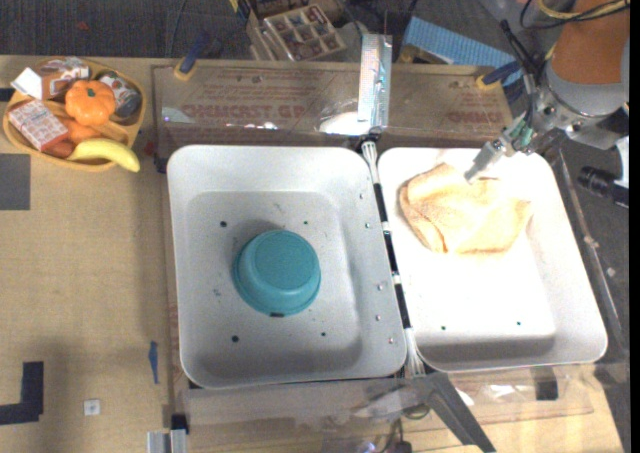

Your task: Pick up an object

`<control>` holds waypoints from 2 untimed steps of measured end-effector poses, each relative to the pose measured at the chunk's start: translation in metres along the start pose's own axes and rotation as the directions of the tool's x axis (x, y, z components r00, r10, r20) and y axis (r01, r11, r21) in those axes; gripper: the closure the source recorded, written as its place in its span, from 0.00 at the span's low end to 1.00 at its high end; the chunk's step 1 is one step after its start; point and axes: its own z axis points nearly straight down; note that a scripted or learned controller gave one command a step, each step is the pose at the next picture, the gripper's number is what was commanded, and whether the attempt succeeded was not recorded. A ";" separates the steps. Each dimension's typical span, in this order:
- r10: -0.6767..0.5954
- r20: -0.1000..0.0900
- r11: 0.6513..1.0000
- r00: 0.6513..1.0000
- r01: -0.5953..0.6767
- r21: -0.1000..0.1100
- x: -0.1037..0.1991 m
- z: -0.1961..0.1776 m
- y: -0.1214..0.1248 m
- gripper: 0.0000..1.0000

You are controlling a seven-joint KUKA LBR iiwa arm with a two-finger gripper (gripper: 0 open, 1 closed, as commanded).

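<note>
On the wooden worktop (90, 271), 2 shallow white plastic bins stand side by side.

Item 1: left white bin (190, 181). Holds 1 teal round plastic bowl (278, 272), turned upside down, near the bin's middle.

Item 2: right white bin (570, 311). Holds 1 crumpled tan cloth (462, 213), lying in the far half of the bin, well apart from the bowl. Likely handling: light, soft and limp; it should sag and drape when lifted, and is not fragile. A flat layer may slip out of a pinch, so a raised fold or ridge seems the better hold, such as the bunched far edge. Orientation: its long axis runs roughly left to right across the bin, with a rounded lobe at the left end and a lobe reaching toward the bin's right wall.

Item 3: grey arm's end effector (487, 156). Slanted down from the right, tip at the cloth's far edge; whether spread or pressed together cannot be told, nor whether it touches the cloth.

Item 4: round basket of toy food (72, 113), at the worktop's far left corner, including 1 orange pumpkin and 1 yellow banana.
</note>
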 end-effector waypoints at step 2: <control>0.148 -0.011 0.989 0.989 -0.148 0.003 -0.018 0.097 -0.009 0.00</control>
